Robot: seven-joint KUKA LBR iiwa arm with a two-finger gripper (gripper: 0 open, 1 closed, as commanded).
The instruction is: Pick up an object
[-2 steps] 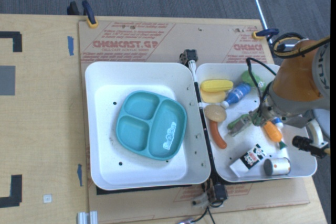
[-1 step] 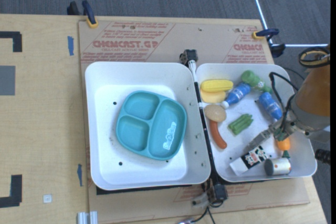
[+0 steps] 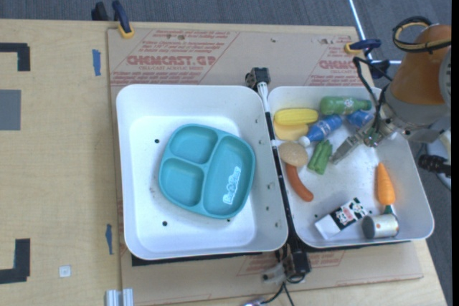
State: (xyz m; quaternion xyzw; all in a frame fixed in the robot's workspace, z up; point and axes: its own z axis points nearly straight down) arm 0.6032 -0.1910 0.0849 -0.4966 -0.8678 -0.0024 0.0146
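Fingers (image 3: 349,147) hung over your right bin (image 3: 419,186), spread apart and grasping nothing. Green pickle (image 3: 320,156) lay just left of their tips, blue bottle (image 3: 323,129) above it, carrot (image 3: 385,184) lower right.

two white bins are sitting side by side, a left bin (image 3: 136,154) and a right bin (image 3: 416,190); one blue divided plate (image 3: 206,170) is lying in the left one; the right one is holding one yellow piece (image 3: 295,117), one green bottle-like item (image 3: 343,105), one blue bottle (image 3: 322,129), one green block (image 3: 320,156), one beige round piece (image 3: 292,153), one orange-red sausage shape (image 3: 299,184), one carrot (image 3: 386,185), one black-and-white carton (image 3: 341,218) and one grey cylinder (image 3: 379,226).
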